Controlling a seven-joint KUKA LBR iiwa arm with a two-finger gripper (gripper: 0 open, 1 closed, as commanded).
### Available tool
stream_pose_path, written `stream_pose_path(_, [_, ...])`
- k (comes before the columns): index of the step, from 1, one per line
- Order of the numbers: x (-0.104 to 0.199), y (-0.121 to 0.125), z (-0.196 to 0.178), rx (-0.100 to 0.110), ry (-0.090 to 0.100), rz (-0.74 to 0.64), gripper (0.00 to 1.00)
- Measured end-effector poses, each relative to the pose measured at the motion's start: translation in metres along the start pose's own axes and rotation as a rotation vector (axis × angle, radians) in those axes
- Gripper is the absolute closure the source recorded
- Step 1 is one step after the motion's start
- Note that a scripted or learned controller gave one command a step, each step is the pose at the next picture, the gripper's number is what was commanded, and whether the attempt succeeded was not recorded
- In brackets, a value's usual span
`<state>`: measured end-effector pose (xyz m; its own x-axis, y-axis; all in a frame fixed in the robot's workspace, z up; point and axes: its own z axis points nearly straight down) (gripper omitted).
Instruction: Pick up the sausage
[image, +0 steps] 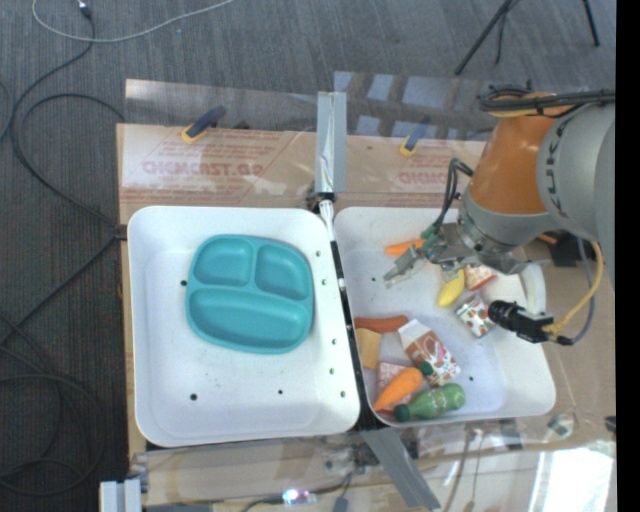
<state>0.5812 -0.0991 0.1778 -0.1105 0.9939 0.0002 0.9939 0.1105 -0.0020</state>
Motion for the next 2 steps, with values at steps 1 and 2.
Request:
stream_pose_path(1, [0.003, -0.007, 0.088, -0.012, -0.003, 0.1, 0.0])
stream_pose_path(2, [-0.006, -0.037, 0.088, -0.015, -0.003, 0.124, 0.0])
